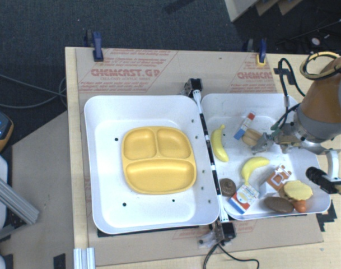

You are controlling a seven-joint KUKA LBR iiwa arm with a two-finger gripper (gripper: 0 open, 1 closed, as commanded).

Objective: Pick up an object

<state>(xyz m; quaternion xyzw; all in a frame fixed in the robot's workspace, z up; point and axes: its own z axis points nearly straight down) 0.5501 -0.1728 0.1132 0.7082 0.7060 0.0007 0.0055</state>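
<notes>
Left bin point(103, 195): holds a yellow divided plate point(158, 159).
Right bin point(229, 106): gripper point(265, 143) low beside two bananas point(217, 143).

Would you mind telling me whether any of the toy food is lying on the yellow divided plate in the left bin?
No, the yellow divided plate has nothing on it; both bananas lie in the right bin.

Two bins sit side by side on the bench point(75, 150). The left bin point(97, 150) holds a divided plate point(158, 160) at its centre. In the right bin point(226, 108), one banana point(217, 144) lies at nine o'clock along the shared edge, and a second banana point(253, 166) lies at the centre. A small carton point(244, 126) lies at eleven o'clock. At six o'clock sit a round cookie point(227, 186) and a packet point(244, 198). At four o'clock a burger point(297, 190) rests just beside a box point(278, 179). The arm point(322, 108) reaches in at three o'clock.
</notes>
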